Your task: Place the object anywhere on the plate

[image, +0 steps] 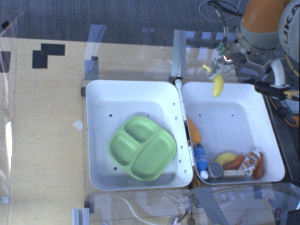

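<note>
Right bin (pixel 262 108): banana (pixel 218 85) hangs just below jaws, above rear rim.

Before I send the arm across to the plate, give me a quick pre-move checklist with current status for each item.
1. Yellow banana-shaped toy hangs below the gripper, above the far rim of the right white bin: ok.
2. Firmness of the grasp on it: cannot tell, the contact is too small to read.
3. Green three-compartment plastic plate lies flat in the left white bin: ok.
4. All plate compartments free of objects: ok.
5. Divider between the bins lies on the path; the toy's clearance above it: cannot tell.
6. Other items heaped in the right bin's near corner, away from the path: ok.
</note>
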`<act>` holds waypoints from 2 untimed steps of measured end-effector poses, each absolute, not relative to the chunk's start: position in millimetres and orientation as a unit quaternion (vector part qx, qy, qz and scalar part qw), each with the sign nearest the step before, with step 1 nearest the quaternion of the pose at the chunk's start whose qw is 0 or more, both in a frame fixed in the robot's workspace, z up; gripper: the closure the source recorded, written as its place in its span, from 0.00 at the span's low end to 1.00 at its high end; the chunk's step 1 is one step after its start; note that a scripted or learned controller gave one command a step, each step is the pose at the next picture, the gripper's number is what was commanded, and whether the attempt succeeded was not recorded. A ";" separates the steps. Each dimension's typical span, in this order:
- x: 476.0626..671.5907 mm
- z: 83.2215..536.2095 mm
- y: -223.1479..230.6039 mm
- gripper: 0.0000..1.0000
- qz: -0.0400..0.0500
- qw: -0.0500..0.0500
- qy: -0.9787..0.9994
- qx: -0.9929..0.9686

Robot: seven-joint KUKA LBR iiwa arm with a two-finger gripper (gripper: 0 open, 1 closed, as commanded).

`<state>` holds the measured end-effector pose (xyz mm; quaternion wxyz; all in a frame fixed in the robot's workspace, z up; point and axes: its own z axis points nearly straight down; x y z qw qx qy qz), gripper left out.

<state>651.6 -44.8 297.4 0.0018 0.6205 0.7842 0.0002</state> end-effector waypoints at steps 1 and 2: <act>624.6 227.8 43.9 1.00 0.000 0.000 0.828 0.560; 576.8 203.6 99.9 1.00 0.000 -0.001 0.848 0.529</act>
